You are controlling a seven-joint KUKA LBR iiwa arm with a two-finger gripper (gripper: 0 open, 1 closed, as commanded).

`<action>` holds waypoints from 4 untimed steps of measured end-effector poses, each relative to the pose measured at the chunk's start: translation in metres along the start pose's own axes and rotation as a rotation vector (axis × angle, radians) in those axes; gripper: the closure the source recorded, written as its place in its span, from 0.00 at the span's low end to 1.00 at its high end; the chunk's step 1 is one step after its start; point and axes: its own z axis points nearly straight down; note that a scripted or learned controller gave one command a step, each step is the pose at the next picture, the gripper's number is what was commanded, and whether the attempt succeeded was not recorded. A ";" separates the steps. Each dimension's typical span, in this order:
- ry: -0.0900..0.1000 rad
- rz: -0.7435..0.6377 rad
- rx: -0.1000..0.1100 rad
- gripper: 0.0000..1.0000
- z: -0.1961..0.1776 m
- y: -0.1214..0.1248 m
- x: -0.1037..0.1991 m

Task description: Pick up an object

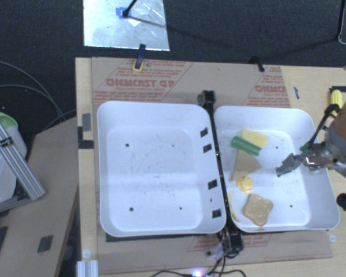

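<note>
Your worktop's right bin (300, 120) holds a green cylinder (245, 145) left of the end effector (287, 166), well apart; you cannot tell its grip state.

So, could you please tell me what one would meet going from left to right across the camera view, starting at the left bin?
Left bin → green cylinder → tan bread-shaped piece → gripper → right bin's right wall.
</note>
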 end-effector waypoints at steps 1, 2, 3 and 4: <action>0.004 -0.008 0.004 0.00 0.110 -0.006 0.091; -0.001 -0.003 -0.007 0.00 0.104 0.064 0.075; 0.002 0.002 0.004 0.00 0.106 0.025 0.085; 0.001 0.002 -0.002 1.00 0.095 0.028 0.085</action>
